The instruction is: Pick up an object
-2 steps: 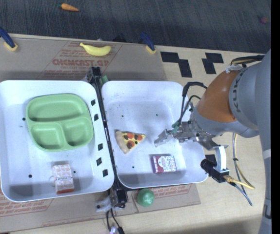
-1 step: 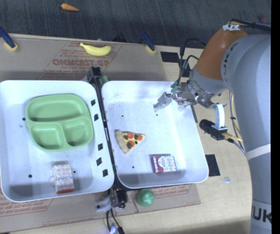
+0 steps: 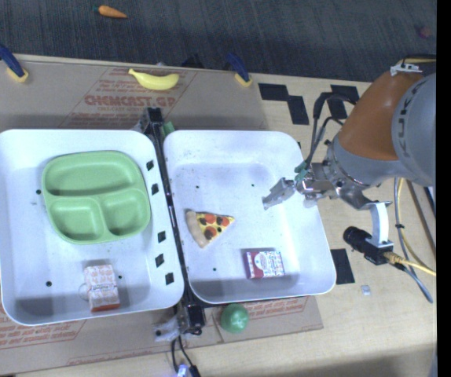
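- Leave the red carton (image 3: 262,263) in the near part of the right bin (image 3: 324,275) as the second choice: lies flat and close to the near wall, so probably little room to close around it.
- Aim for the pizza slice (image 3: 208,225), likely the easiest target: lies flat in the middle of the right bin, left of the pincer (image 3: 276,195) and nearer the camera, apart from the carton.
- Come down straight over the slice's narrow part and close across its width, not along it; looks thin, so go right down to the bin floor.
- Keep off the divider between the bins, just left of the crust.
- Impossible to tell how wide the pincer stands; hangs over the right side of the right bin, with nothing seen in its hold.
- Lift only once the slice sits clearly inside the grip.
- Counted, from the front: one green ball (image 3: 234,317) on the bench by the bins' near edge.
- One red carton, one pale packet (image 3: 100,286) in the left bin (image 3: 0,210), one pizza slice.
- Two white bins, one green divided tray (image 3: 96,195) in the left one.
- One banana (image 3: 155,78) on the bench behind the bins.
- Two blue clamps (image 3: 11,61) at the far edge.
- One small orange thing (image 3: 112,11) on the floor beyond.
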